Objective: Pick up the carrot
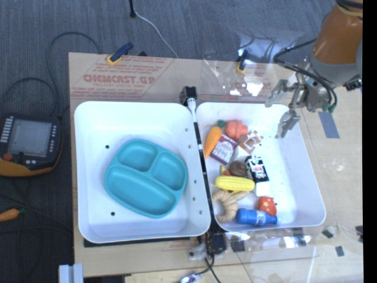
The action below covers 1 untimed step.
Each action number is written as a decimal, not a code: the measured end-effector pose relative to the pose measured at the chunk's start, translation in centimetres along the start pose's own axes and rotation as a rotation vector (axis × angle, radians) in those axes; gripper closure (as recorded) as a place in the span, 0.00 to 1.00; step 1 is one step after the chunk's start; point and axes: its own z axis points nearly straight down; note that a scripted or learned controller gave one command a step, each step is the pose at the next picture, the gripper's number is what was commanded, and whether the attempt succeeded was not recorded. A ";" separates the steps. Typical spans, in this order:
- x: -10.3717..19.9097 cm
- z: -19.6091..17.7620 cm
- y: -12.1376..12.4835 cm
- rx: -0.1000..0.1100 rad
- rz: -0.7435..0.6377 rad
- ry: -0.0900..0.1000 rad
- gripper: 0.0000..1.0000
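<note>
The carrot, orange with a green tip, lies near the left wall of the right bin, pointing down and left. It sits beside a purple packet and an orange-red fruit. My gripper hangs over the upper right part of that bin, well to the right of the carrot and apart from it. Its two fingers are spread, with nothing between them.
The right bin also holds a corn cob, a blue bottle, a pretzel-like piece, a small red fruit and a black-and-white carton. A teal divided plate lies in the left bin.
</note>
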 end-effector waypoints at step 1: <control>-0.9 0.8 8.9 -0.003 0.223 0.000 0.00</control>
